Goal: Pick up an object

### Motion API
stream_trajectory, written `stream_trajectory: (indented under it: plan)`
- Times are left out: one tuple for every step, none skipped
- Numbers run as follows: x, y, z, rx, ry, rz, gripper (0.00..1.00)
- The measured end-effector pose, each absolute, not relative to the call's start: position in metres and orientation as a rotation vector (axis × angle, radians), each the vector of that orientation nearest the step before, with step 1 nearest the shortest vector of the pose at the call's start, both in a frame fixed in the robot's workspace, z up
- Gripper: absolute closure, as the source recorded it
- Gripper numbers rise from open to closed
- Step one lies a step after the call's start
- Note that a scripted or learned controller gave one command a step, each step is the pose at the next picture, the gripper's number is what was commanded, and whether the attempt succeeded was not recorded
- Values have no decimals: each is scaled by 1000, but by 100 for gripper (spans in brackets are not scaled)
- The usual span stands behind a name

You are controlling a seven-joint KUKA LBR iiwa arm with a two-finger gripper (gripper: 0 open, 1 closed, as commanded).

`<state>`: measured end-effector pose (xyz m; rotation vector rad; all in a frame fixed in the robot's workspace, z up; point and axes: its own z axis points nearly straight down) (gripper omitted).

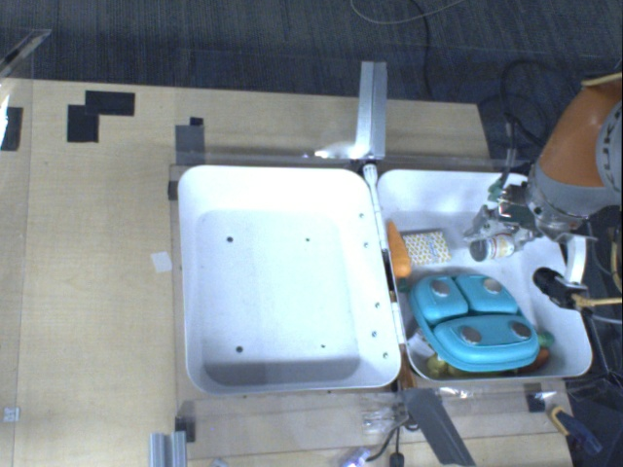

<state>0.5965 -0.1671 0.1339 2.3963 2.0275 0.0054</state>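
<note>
Counts: two shallow white bins [277, 188] on the wooden surface [88, 290]; one blue plastic sectioned tray [474, 321], one orange stick [397, 249], one speckled pad [426, 248] | Arm: grey, orange-banded [576, 149], reached over the right bin's far corner | Fingers [496, 233]: opening could not be told; tray lay just below-left of them.

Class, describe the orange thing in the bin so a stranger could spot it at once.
Start at the right bin, the one the arm reaches into. Along its left wall lies a long orange thing, beside a speckled pad and above the blue trays. No neighbour is so narrow or so bright orange.
</note>
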Motion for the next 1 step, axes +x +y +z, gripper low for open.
stream_trajectory:
  plan:
    - [579,-96,213,2299,2134,7,100]
